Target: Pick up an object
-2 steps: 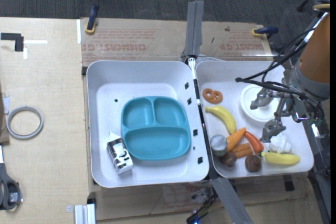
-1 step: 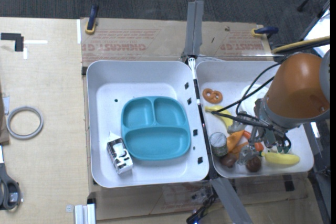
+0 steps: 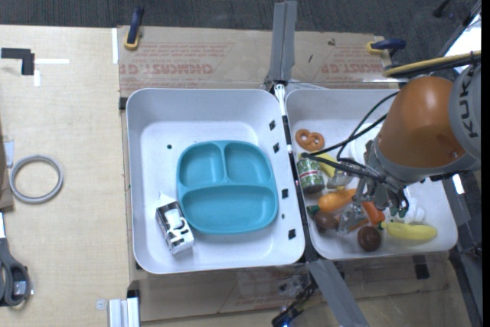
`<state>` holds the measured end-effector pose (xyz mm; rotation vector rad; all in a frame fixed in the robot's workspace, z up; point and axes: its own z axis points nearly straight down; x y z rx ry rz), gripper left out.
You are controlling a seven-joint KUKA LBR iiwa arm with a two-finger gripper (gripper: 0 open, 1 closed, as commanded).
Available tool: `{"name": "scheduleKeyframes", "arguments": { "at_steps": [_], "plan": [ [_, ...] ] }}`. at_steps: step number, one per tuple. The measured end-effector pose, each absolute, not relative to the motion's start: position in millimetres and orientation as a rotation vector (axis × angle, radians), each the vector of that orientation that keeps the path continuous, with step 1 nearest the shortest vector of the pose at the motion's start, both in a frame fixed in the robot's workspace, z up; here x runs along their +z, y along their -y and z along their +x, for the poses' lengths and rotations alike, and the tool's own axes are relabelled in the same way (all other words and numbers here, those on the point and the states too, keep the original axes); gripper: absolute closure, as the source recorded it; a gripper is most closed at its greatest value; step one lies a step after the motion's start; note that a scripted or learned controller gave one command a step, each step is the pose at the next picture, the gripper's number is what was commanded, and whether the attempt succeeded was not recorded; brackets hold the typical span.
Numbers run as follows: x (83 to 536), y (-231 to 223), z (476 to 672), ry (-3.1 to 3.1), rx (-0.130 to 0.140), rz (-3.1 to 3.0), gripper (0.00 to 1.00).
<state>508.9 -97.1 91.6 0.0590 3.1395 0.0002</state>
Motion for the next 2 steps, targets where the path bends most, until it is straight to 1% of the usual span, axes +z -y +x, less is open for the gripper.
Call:
{"name": "scheduleKeyframes", "arguments": {
  "at_steps": [1, 2],
  "plan": [
    [91, 93, 477.8, -3.131, 0.001, 0.261, 0.0],
    [92, 108, 553.0, -3.089, -0.001, 0.552, 0.0]
  ]
}}
